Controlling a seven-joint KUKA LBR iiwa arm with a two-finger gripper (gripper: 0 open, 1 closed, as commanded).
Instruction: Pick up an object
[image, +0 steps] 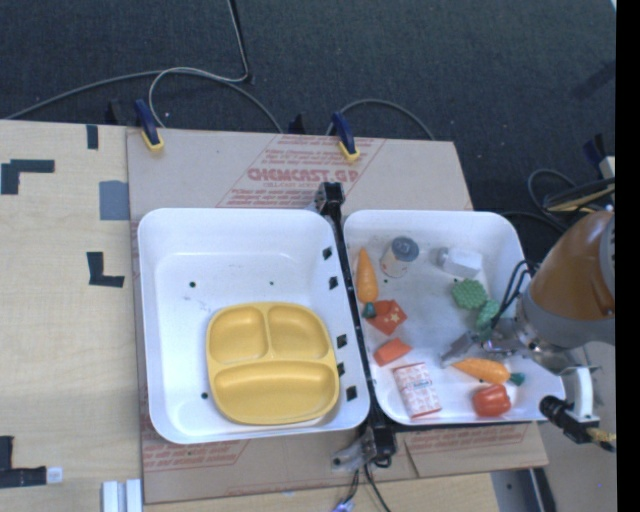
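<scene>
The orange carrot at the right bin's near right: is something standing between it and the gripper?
Nothing visible does. The gripper is low in the right bin, just left of and above the orange carrot, with bare bin floor between them. The green piece lies behind the gripper and the red tomato lies nearer than the carrot, both off the path.

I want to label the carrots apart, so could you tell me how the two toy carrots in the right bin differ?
The carrot by the divider stands lengthwise up the view at the bin's left edge; the carrot near the gripper lies crosswise toward the bin's right side. The first lies apart from the arm, just above a red block; the second lies beside the gripper, above a red tomato. Both are orange.
</scene>
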